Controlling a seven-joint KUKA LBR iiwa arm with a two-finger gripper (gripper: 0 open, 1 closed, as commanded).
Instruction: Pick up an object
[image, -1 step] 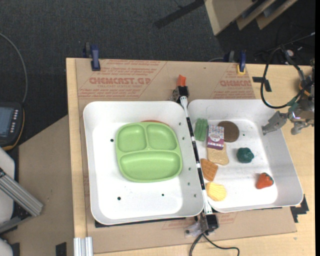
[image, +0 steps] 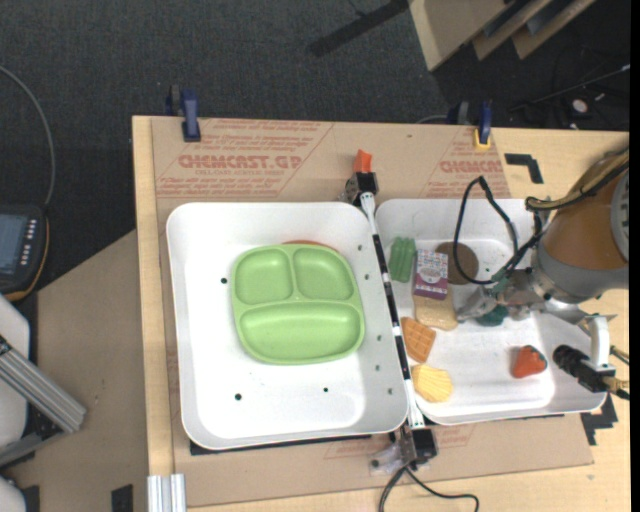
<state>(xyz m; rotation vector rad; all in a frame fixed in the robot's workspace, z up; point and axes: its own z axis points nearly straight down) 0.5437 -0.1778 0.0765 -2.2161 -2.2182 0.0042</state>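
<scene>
Camera view shows the gripper (image: 492, 303) low in the right white bin (image: 480, 405), over a dark teal object (image: 491, 315); its opening I cannot tell. Crowding from the purple carton (image: 432, 274) and tan cracker (image: 436, 315) could spoil a grasp.

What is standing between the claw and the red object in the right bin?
Nothing visible. The claw sits low in the right bin near a dark teal item, and bare white floor separates it from the red object nearer the front edge.
</scene>
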